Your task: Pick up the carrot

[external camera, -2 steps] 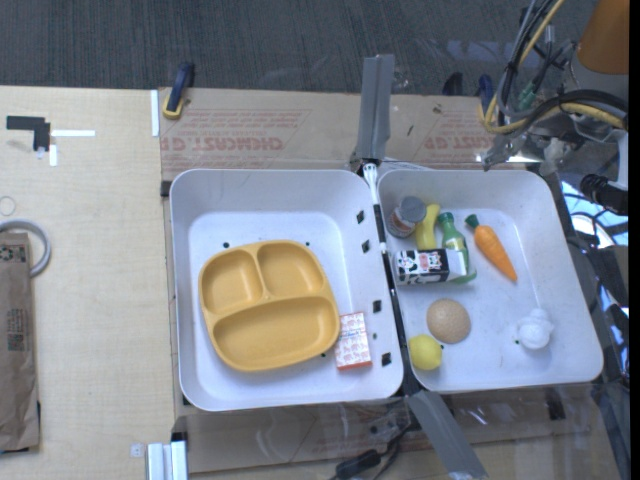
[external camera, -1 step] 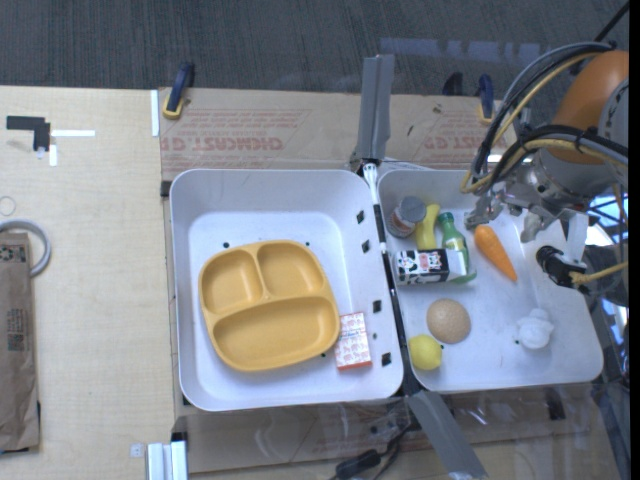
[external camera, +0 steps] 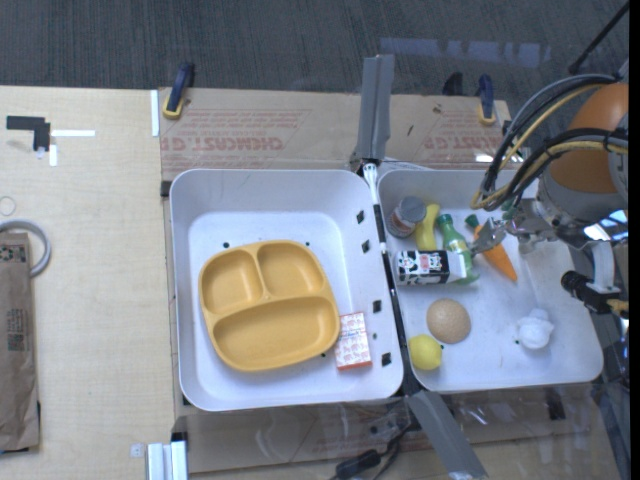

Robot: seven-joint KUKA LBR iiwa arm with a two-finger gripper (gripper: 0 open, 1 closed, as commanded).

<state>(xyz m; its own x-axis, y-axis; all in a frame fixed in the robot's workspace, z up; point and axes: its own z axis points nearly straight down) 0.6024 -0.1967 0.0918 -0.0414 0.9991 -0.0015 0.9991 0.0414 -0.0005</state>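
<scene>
Carrot (external camera: 499,259) lies in the right bin (external camera: 560,368), far half, just right of the green bottle (external camera: 455,243). Long axis slants far-left to near-right. Hand (external camera: 492,232) sits right at the carrot's far-left end, coming from the right; finger state: cannot tell. No lift evident.
</scene>
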